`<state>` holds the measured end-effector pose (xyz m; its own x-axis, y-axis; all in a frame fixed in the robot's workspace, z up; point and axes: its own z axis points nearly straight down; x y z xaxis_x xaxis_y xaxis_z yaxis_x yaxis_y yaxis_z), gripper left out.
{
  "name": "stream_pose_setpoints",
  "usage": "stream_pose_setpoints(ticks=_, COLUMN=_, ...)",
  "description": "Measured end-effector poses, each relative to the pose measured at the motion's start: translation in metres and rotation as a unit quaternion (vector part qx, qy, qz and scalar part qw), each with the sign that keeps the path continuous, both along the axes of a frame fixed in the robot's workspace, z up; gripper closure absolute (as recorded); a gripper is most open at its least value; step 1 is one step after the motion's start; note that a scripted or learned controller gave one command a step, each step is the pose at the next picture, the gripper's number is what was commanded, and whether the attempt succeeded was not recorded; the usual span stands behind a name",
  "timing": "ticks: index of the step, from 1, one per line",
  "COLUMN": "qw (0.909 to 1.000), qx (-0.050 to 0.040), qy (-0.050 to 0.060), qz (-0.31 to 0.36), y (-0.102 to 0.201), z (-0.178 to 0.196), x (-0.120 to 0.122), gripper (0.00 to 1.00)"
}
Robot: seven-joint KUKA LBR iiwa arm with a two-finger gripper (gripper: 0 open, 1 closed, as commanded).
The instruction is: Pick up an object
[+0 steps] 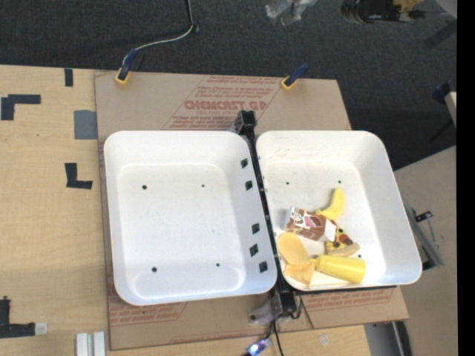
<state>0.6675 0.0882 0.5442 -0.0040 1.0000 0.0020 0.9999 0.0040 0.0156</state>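
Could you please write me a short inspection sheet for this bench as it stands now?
Surface: cardboard sheet on the wooden bench, held by two clamps, bearing the left bin and right bin.
Job's things: a banana, a yellow cylinder, a snack packet and yellow wedge pieces, crowded in the right bin's near corner.
Clutter: nothing seen.
Grippers: gripper blurred at the top edge, above the dark floor.
Cables: a black cable on the floor.
Surroundings: dark carpet.
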Motion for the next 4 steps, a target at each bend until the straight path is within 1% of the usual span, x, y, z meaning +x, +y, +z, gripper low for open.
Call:
stream_pose_setpoints(ticks=1, qw=0.9999, qx=-0.0016, qy=0.015, qz=0.002, y=0.073, z=-0.131, x=-0.001, gripper=1.00)
stream_pose_setpoints(ticks=2, qw=1.0000, qx=0.0007, qy=0.002, qz=0.000, y=0.077, z=-0.007, x=0.000, gripper=1.00)
stream_pose_setpoints(ticks=3, qw=0.9999, qx=-0.0029, qy=0.016, qz=0.001, y=0.139, z=-0.175, x=-0.001, gripper=1.00)
stream_pose_setpoints(ticks=4, qw=1.0000, qx=0.0014, qy=0.002, qz=0.000, y=0.146, z=-0.042, x=0.001, gripper=1.00)
